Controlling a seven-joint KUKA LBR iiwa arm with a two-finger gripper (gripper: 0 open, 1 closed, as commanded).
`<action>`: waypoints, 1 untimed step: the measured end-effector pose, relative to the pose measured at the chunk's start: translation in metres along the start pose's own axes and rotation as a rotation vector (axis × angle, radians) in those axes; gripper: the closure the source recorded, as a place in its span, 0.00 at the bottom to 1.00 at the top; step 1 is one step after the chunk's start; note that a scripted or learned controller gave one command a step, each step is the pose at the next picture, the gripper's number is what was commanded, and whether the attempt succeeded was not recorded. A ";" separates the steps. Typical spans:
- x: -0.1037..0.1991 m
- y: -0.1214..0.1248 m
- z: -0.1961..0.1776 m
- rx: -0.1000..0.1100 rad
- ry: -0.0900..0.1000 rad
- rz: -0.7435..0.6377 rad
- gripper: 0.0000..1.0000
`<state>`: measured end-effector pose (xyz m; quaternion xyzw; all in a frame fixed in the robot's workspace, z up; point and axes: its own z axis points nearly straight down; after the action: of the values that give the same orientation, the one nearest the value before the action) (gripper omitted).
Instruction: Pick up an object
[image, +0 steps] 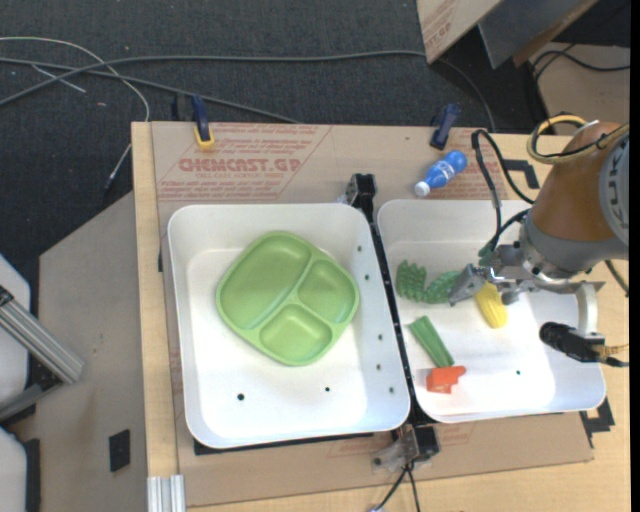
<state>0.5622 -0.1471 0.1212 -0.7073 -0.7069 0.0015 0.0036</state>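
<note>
Yellow object (492, 306): a small yellow piece, perhaps a toy banana, in the upper middle of the right bin, right of frame centre, touching the pincer's tips.
Pincer (487, 289): low over the right bin, reaching in from the right; its metal fingers sit around the top of the yellow object, but whether they pinch it or are spread I cannot tell.
Arm (580, 205): grey with an orange band, at the right edge of the frame.
Green leafy piece (420, 282): just left of the pincer, in the upper left of the right bin.
Green stick (431, 340): below the leafy piece, lying at a slant.
Orange piece (445, 378): just below the green stick, near the bin's lower left.
Right bin (530, 395): white, shallow.
Left bin (215, 405): white, beside the right bin, centre left of the frame.
Green divided plate (287, 297): three compartments, in the middle of the left bin.
Blue bottle (441, 173): on the cardboard above the right bin, lying on its side.
</note>
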 end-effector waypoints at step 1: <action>0.001 0.000 0.038 -0.002 0.000 0.000 0.00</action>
<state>0.5616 -0.1464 0.0829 -0.7074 -0.7068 0.0009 0.0027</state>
